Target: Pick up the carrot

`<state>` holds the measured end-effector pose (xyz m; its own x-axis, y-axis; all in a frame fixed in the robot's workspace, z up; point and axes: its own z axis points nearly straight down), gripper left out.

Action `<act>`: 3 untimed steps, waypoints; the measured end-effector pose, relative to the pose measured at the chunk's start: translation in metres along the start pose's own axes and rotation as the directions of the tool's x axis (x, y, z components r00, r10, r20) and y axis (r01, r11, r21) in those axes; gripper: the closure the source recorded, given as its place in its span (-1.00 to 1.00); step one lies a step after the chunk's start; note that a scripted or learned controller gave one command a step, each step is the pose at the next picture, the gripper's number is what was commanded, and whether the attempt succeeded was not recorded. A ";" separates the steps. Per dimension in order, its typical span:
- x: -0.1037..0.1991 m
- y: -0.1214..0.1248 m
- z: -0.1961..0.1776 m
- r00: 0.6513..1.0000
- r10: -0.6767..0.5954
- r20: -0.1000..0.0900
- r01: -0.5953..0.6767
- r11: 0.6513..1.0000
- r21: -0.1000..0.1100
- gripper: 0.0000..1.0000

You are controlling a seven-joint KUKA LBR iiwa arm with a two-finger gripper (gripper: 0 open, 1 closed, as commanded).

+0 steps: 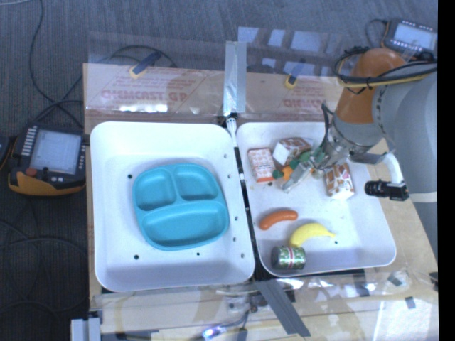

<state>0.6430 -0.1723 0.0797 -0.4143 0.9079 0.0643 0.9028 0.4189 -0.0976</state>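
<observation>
the arm point(398, 112) comes in from the right of the frame and bends down over the upper part of the right bin point(370, 254). its gripper point(297, 177) reaches left into a cluster of things near the bin's upper middle. whether it is apart or closed cannot be told here; the tips are lost in the clutter. the carrot point(285, 170), a small orange piece with a green top, lies right at the gripper's tip, between a box point(260, 164) on its left and a carton point(291, 148) above it. a packet point(339, 180) lies to the right, under the wrist. lower in the bin lie a sausage point(277, 219), a banana point(312, 234) and a can point(288, 257) on its side near the bottom rim. the left bin point(114, 261) holds a blue tray point(180, 204) with compartments. a pendant point(44, 160) sits on the floor at the left edge.
</observation>
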 end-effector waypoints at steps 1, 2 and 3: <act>-0.009 0.003 -0.014 0.999 0.004 0.042 -0.002 0.999 -0.035 1.00; -0.005 0.006 -0.015 0.999 -0.002 0.037 0.003 0.999 -0.037 -1.00; -0.012 -0.006 -0.007 0.985 -0.163 0.058 0.167 0.984 -0.066 -1.00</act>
<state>0.6437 -0.1860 0.0864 -0.5621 0.8268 0.0216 0.8266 0.5625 -0.0199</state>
